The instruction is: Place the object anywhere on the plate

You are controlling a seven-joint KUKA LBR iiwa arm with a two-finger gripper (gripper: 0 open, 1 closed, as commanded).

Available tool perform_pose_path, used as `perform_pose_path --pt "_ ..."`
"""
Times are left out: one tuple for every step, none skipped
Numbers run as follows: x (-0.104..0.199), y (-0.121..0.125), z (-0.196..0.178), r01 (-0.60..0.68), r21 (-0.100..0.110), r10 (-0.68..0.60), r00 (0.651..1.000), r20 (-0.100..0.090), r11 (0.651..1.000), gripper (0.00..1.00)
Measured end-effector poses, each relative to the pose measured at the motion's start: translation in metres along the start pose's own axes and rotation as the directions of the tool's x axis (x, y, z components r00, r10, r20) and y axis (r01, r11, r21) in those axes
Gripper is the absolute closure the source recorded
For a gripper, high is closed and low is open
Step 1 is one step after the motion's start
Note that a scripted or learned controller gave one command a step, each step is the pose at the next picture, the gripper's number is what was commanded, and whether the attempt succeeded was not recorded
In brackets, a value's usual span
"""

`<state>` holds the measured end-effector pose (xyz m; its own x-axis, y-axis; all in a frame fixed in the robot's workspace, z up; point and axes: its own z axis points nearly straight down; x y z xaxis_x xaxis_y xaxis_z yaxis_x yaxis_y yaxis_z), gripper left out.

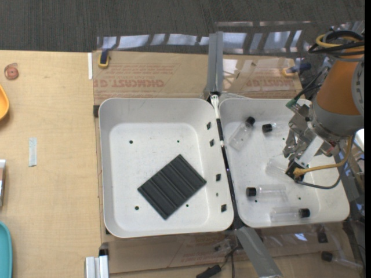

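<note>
The gripper (294, 150) is hanging over the right bin (326, 206), on the right side of the frame, and honestly I can't tell from this angle whether it's open or closed. I don't see anything in it.

Nearest the camera, along the bottom of that bin, a clear vial (287, 215) with a black cap is lying flat. A second vial (269, 192) lies just above it. Over at bottom-centre of the frame, in the left bin (105, 155), the dark ribbed plate (172, 186) sits at an angle with nothing on it.

Further up the right bin there's a third vial (239, 135) and a small black-capped piece (267, 128).

So I'd call this early days. All the vials are well apart from the plate, and the grab, the carry across and the drop are all left to do.
</note>
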<state>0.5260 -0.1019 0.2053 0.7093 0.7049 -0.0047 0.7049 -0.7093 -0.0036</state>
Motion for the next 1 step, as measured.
perform_pose_path --pt "0.0895 0.0040 -0.0377 0.168 -0.003 -0.168 0.986 0.000 0.986 1.00"
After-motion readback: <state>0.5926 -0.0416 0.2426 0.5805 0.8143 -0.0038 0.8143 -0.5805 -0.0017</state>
